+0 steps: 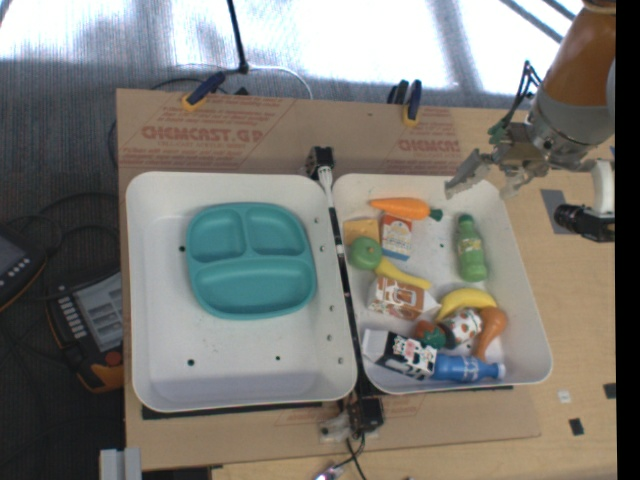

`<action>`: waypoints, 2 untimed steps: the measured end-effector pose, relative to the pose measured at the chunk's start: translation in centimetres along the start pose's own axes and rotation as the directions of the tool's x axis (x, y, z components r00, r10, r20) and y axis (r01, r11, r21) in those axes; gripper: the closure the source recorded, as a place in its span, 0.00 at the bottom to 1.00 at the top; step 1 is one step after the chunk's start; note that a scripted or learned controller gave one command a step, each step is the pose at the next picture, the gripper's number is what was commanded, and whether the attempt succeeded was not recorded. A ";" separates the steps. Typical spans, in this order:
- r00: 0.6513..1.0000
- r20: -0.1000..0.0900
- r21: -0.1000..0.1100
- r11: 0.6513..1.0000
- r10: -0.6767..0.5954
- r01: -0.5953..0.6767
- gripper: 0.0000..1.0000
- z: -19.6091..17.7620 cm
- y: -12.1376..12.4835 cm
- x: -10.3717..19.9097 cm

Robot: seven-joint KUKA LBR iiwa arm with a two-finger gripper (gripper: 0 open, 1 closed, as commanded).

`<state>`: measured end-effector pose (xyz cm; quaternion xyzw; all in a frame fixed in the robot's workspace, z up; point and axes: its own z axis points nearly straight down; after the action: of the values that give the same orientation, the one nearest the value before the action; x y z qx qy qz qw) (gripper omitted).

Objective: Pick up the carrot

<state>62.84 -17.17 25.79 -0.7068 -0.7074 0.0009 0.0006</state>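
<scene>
While the claw (pixel 487 175) hangs with its fingers apart and nothing between them over the right bin's (pixel 527 268) rim at about two o'clock, the carrot (pixel 404 208) lies well apart from it, toward nine o'clock, near the bin's far wall. It is orange, tapered, with a green stub. Its long axis runs nearly three-to-nine, green end at three, just above a small carton (pixel 397 235).

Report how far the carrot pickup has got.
Done: nothing visible; the carrot lies at the far end of the right bin, beside a small carton. In hand: the gripper hovers open above the bin's far right corner. Left: reach, grasp, lift.
</scene>
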 end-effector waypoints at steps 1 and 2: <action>0.983 -0.001 0.002 0.983 -0.183 0.183 0.00 11.2 3.4 2.8; 0.957 0.002 -0.001 0.957 -0.289 0.289 0.00 9.1 4.0 4.8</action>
<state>66.84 -12.35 16.71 -0.5959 -0.8031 0.0008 -0.0004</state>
